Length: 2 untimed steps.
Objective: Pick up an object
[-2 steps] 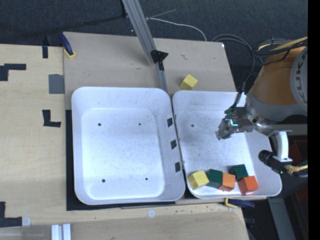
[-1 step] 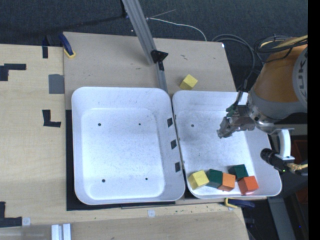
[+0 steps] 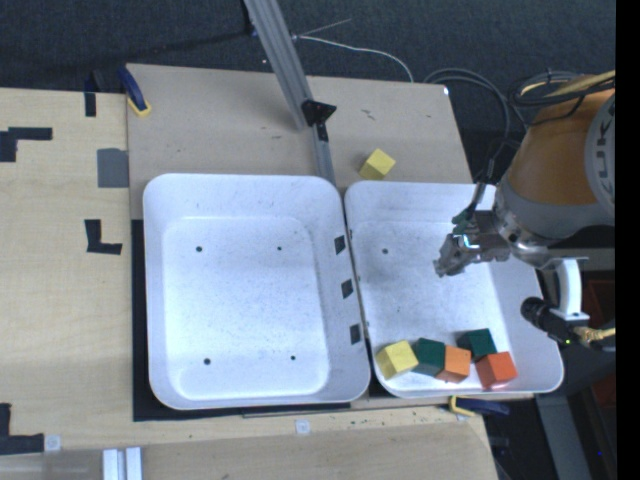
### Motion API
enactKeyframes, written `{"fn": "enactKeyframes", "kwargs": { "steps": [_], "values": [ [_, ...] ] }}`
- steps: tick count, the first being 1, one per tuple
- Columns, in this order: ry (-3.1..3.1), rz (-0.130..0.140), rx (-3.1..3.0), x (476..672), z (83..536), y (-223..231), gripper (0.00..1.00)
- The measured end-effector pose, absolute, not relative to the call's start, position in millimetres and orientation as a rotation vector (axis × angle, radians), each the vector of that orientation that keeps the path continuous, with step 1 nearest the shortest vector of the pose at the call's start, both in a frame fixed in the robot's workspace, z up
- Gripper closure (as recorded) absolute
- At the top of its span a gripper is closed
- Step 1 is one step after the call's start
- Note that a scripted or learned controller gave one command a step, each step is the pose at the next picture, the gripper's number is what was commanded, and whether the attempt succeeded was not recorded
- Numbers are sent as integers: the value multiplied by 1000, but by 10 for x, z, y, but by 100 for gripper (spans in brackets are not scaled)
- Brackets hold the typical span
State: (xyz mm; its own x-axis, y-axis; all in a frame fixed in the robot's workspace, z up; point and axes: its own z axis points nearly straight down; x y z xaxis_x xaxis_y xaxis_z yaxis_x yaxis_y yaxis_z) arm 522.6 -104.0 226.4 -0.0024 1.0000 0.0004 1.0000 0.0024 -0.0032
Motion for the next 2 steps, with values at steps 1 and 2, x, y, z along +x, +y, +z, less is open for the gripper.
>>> {"fn": "enactKeyframes", "kwargs": {
  "steps": [1, 2],
  "values": [
    [-2223, 3, -2215, 5228, 2362, -1037, 100],
    [-2223, 5, -2215, 5227, 2357, -1037, 0]
  ]
}}
